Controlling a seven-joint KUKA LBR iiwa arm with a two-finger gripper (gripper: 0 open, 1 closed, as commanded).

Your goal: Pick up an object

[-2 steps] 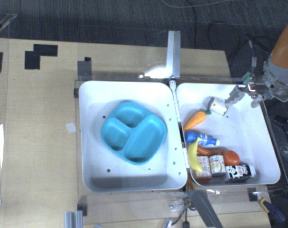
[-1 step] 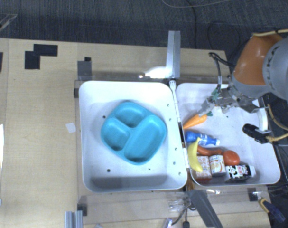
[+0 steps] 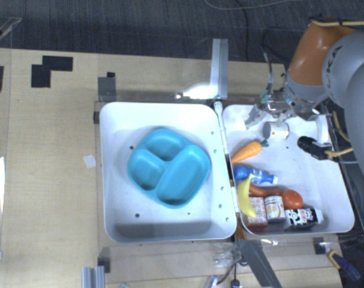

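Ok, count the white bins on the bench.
2. The left bin holds a blue plate; the right bin holds the small items. None seem hidden.

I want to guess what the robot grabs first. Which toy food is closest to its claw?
The orange carrot. It lies apart at the top of the pile in the right bin, just below the gripper; the banana and the others lie farther down.

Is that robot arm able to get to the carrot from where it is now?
Probably yes. The gripper hangs over the right bin, just above and beside the carrot, which lies apart from the pile of other items with nothing covering it.
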